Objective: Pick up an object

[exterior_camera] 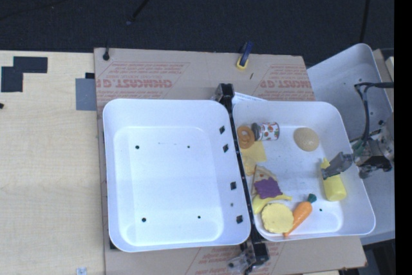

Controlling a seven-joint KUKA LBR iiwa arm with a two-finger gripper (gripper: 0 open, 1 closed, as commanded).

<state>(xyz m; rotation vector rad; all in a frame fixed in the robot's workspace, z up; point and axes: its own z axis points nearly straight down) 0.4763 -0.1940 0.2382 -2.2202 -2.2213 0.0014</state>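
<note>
A: Though nearest the camera, carrot (301,214) and yellow disc (277,218) lie untouched at the right bin's (347,228) front edge. Purple block (266,188) just behind.

B: And the gripper (336,166)?

A: Down at the bin's right side, touching the yellow bottle (334,187). Narrow, but whether clamped, cannot tell.

B: Step in hand?

A: Probably the grasp itself. Next calls for a firm close, then a straight lift.

B: Farther back?

A: Beige ball (306,138), small can (268,131), orange ring (246,136).
</note>
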